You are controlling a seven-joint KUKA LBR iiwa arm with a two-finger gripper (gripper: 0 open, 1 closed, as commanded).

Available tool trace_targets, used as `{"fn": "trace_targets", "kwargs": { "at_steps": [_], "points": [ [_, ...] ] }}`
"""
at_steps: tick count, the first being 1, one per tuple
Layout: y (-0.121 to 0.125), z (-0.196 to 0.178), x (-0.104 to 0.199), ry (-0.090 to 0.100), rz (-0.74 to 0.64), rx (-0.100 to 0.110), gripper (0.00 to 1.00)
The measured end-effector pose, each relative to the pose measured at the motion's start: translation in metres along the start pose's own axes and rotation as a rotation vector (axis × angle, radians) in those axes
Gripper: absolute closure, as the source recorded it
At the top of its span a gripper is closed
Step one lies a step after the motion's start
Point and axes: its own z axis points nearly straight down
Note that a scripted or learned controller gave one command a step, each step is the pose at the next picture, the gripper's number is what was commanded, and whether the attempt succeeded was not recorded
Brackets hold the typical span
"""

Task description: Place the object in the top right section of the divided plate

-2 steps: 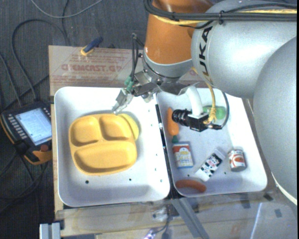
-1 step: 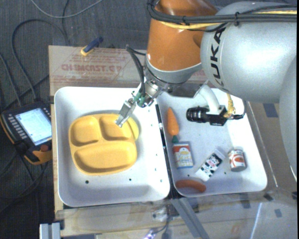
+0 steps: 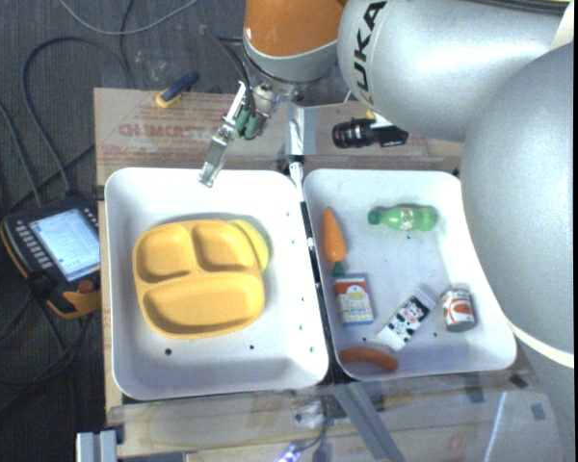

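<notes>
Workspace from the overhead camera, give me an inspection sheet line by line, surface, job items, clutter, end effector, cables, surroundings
Surface: two shallow white bins, left bin and right bin, side by side on a bench.
Job's things: yellow divided plate in the left bin, all sections bare.
Clutter: right bin holds a carrot, green bottle, small carton, cow-print carton, can and sausage.
Grippers: end effector over the left bin's far edge, nothing seen between its fingers; open or shut unclear.
Cables: black cables on the floor at left.
Surroundings: pendant left of the bench.
</notes>
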Motion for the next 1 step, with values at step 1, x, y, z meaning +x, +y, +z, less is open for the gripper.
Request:
{"fn": "trace_targets", "kwargs": {
  "at_steps": [1],
  "points": [
    [0.001,-0.0092,-0.0002,0.0,0.0,-0.002,1.0]
  ]
}}
